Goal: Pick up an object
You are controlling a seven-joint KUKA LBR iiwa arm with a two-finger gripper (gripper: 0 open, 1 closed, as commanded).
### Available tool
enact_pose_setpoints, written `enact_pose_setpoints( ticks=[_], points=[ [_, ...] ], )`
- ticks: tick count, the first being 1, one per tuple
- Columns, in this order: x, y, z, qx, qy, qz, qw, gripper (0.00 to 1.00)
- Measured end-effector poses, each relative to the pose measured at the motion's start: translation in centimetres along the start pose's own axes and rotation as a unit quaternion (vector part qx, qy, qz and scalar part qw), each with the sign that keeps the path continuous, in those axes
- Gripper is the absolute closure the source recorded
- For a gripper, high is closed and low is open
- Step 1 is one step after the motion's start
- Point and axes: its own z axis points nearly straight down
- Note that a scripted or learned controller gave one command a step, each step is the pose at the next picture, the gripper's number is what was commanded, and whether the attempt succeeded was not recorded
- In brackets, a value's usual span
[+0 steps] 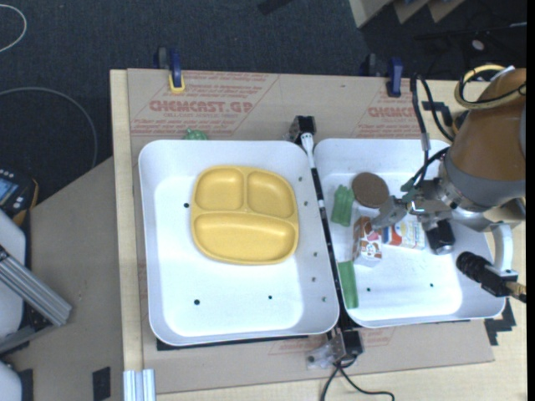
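Hand [399,215] low in the right bin [443,306], over the clutter; can't tell how it's set, wrist body blocks the view. Nothing visibly gripped.

Right under and just left of hand: red-and-white carton/packet [369,245], lying flat, touching a second white printed packet [408,234] that runs under the hand. Likely target. Judged light, thin card or foil, a bit crushable and slick; best taken across its narrow width near the middle, not by a corner.

Just up-left of hand: brown round disc-like item [370,189], flat top, probably stiff, hard to pinch from above unless by the rim.

Further left, against the bin wall: green block [342,205], and a green strip [348,284] lower down, near the divider. Both look small and light; wall crowds a grasp.

Far left of hand, other bin [167,291]: yellow sectioned plate [245,215], sitting flat, well apart from hand. Rigid plastic, wide, only graspable by rim.

Both bins on cardboard-covered counter [134,182].
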Motion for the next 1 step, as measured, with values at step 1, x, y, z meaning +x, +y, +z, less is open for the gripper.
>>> enact_pose_setpoints(
  ticks=[1],
  points=[
    [6.71,-3.75,0.54,0.006,0.001,0.001,1.0,0.0]
  ],
)
